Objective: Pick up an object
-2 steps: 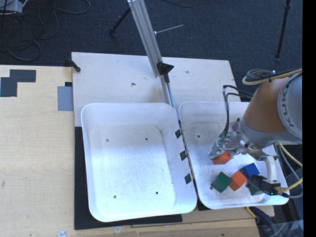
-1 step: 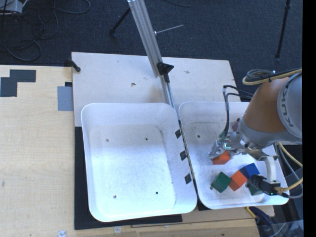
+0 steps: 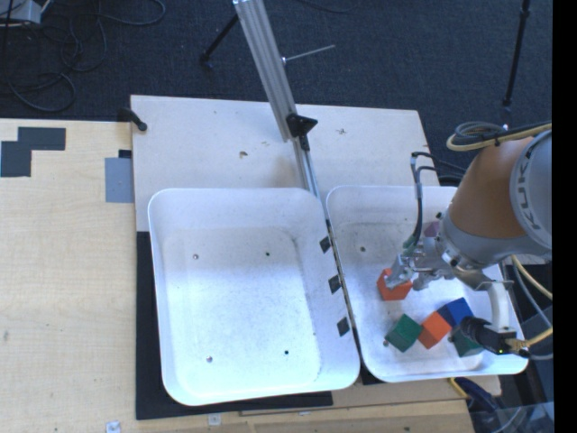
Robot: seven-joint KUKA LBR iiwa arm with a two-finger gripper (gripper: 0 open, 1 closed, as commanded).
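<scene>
**Gripper low over a red block in the right bin**

The arm (image 3: 500,201) comes in from the right, its orange band bulking above the right bin (image 3: 370,219) and its grey wrist bent down and toward the left. The gripper (image 3: 407,273) sits low inside that bin, at the top edge of a red block (image 3: 392,287). The metal fingers (image 3: 416,262) look to be touching or just over the block, but whether they are apart, together or clamped on it cannot be told from this slanted view. A black cable (image 3: 418,197) runs from the bin's far edge down to the wrist.

Nearer the bin's front edge lie more blocks, close together: a green block (image 3: 405,333) on the left, an orange block (image 3: 435,329) just beside it, a blue block (image 3: 456,312) behind the orange one, and a dark green block (image 3: 468,341) to the right, partly behind the arm's fittings. The red block lies apart from this cluster, toward the bin's middle.

The left bin (image 3: 180,242) stands touching the right one, with small black clips (image 3: 334,283) along the shared rim. A slanted aluminium rail (image 3: 270,70) rises from behind the bins. No writing or labels are legible anywhere.
</scene>
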